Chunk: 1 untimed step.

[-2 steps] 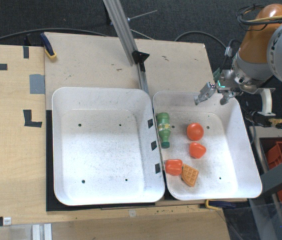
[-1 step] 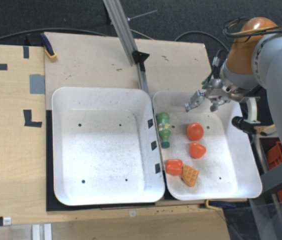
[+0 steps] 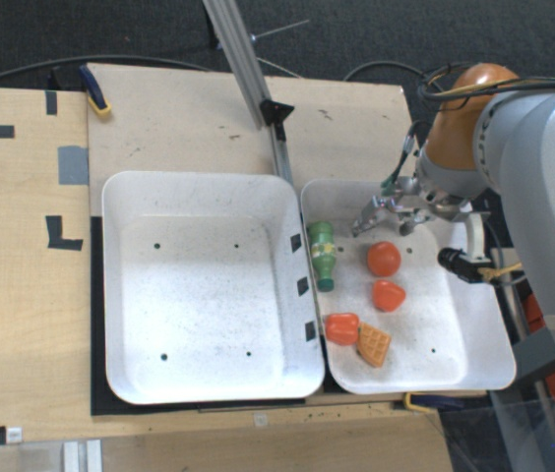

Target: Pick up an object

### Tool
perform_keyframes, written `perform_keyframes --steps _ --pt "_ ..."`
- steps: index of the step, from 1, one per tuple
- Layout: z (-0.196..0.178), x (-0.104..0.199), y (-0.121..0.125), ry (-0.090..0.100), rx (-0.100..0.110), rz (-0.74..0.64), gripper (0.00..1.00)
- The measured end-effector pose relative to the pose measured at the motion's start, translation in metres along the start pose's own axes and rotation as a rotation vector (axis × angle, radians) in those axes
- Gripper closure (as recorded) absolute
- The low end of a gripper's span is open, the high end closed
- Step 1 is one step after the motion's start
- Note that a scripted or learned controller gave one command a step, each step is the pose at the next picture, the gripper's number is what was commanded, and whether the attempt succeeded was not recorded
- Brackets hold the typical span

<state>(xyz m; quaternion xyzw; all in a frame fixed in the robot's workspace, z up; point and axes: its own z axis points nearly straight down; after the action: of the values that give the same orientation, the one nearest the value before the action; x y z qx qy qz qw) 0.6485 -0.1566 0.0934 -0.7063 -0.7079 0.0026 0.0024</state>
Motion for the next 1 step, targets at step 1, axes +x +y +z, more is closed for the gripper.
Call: perform_keyframes --steps 1 --pt "-0.0141 0.0004 0.0017 -0.001 -0.005 -0.002 1.0"
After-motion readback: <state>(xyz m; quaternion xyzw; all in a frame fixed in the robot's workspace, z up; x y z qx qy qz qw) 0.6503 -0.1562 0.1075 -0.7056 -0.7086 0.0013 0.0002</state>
